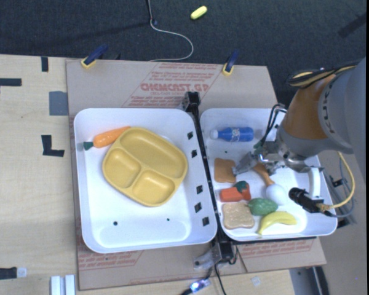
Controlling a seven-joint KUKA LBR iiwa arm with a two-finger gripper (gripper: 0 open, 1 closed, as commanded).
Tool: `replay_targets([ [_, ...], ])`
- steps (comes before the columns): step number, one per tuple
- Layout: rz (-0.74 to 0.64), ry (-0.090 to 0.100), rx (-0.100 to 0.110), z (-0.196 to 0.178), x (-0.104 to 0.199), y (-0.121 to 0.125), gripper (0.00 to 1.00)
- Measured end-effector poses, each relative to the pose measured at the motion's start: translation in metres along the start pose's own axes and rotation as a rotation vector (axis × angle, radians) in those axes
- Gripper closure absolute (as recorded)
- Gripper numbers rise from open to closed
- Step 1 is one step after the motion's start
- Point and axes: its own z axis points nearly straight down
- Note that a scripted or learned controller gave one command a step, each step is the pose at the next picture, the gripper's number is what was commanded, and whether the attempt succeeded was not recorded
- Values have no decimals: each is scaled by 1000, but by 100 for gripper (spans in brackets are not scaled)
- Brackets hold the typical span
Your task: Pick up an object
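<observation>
Tool hovers in the right bin above toy food.

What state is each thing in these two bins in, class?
Yellow tray: flat in the left bin, its compartments bare.
Carrot: lying against the tray's rim.
Blue bottle: on its side, right bin.
Banana: lying flat.
Toast slice: lying flat.
Gripper: low in the right bin.
</observation>
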Motion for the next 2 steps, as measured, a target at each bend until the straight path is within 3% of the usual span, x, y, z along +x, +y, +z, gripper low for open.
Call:
replay_targets([
  [1,-1,1,-4,-13,0,1,100],
  [2,0,0,-8,-62,3,-8,100],
])
